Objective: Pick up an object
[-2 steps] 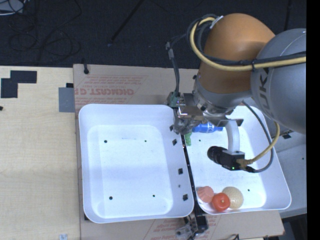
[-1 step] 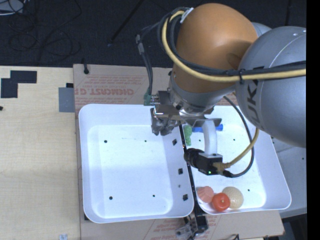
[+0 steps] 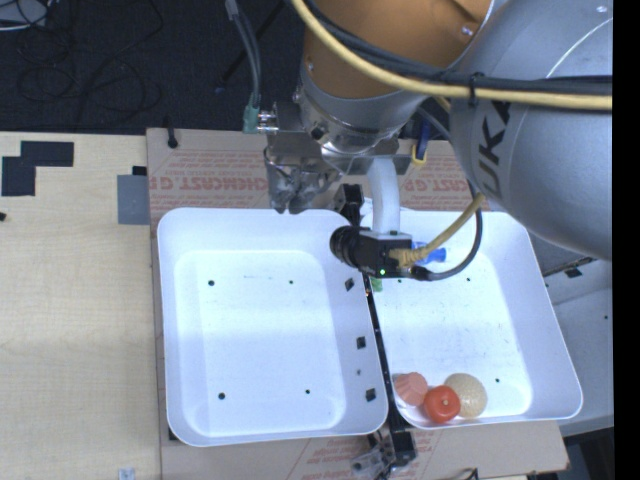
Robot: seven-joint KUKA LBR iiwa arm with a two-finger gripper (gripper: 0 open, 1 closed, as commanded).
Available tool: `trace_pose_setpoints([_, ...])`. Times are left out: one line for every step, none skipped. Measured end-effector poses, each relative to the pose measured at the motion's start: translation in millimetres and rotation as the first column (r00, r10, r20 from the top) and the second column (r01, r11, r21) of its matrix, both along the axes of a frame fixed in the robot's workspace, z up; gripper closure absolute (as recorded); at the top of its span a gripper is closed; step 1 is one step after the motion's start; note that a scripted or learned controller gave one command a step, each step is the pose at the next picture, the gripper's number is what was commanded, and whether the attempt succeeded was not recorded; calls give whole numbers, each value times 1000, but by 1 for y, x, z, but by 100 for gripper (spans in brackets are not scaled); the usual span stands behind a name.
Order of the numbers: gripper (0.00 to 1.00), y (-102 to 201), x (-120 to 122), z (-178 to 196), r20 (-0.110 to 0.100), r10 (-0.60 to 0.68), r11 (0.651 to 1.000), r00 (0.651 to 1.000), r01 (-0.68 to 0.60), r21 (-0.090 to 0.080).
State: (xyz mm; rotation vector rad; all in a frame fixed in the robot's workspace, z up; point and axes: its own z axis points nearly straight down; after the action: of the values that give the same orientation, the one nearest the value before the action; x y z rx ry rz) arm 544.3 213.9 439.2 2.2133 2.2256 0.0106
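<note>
Three small objects lie together in the near left corner of the right bin (image 3: 520,298): a pink piece (image 3: 407,385), a red round one (image 3: 441,404) and a pale beige ball (image 3: 468,393). My gripper (image 3: 292,194) hangs over the back rim of the left bin (image 3: 250,318), close to the divider between the bins, far from those objects. Nothing can be seen held in it. The grey and orange arm (image 3: 400,48) covers the top right of the view.
A black cylindrical unit (image 3: 368,249) with yellow and blue cables juts from the wrist over the divider at the back. The bins rest on brown cardboard (image 3: 210,173) atop a light wooden bench (image 3: 70,298).
</note>
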Motion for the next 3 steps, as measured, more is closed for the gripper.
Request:
trace_pose_setpoints([100,9,24,27,-6,0,1000,1000,0,-3])
trace_pose_setpoints([100,32,29,-115,-23,3,1000,1000,-3,-9])
trace_pose_setpoints([100,-5,49,-84,-8,-8,1000,1000,8,-4])
